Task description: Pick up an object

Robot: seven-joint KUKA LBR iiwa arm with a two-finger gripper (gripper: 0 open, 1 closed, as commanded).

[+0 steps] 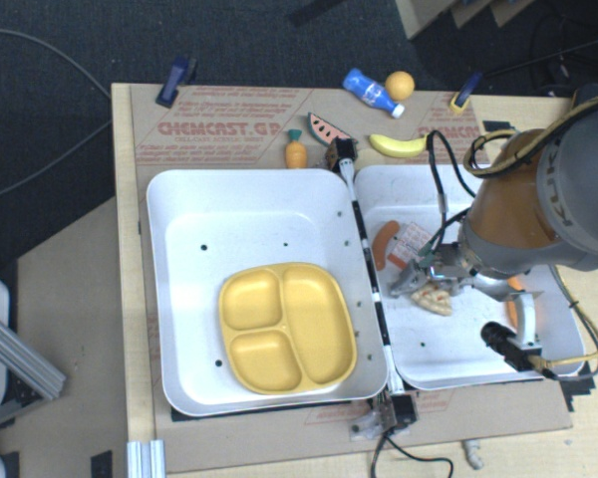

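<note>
A yellow tray [284, 325] lay in the left bin [179, 217]. In the right bin [448, 361] a sausage [384, 244] lay beside a wrapper [411, 237]. The gripper [419, 280] hung low just above a tan object [434, 299]; whether it gripped anything could not be told. The arm [538, 207] reached in from the right.

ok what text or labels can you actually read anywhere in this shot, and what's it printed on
"CHEMCAST GP": red print on the brown board behind the left bin; the last letters are uncertain.
Smaller red lines above and below that word: too blurred to read.
Red print on the board's front edge and by the blue clip: too blurred to read.
Label on the small blue bottle: too small to read.
Red and white wrapper in the right bin: no print can be made out.
</note>
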